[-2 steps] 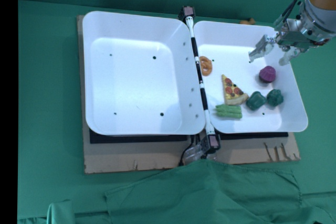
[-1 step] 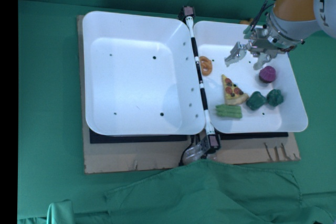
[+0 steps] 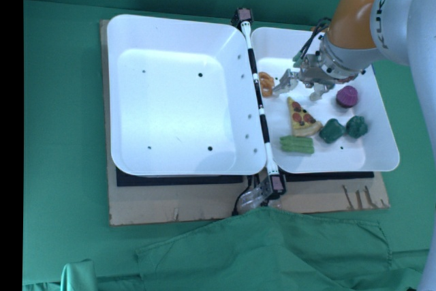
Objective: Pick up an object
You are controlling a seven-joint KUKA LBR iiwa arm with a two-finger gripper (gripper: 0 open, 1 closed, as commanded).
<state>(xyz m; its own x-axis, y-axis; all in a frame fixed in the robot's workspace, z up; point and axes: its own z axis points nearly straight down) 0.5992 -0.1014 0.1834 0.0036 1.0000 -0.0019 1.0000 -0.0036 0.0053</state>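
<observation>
Orange ring-shaped pretzel toy (image 3: 266,84) just beside gripper (image 3: 300,83) — fingers splayed wide, nothing held. Best centred over ring, then straight down — clear of bin divider (image 3: 257,95).

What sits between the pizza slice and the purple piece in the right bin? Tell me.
Bare white bin floor separates the pizza slice from the purple piece in the camera view; the gripper hovers just above that stretch.
</observation>
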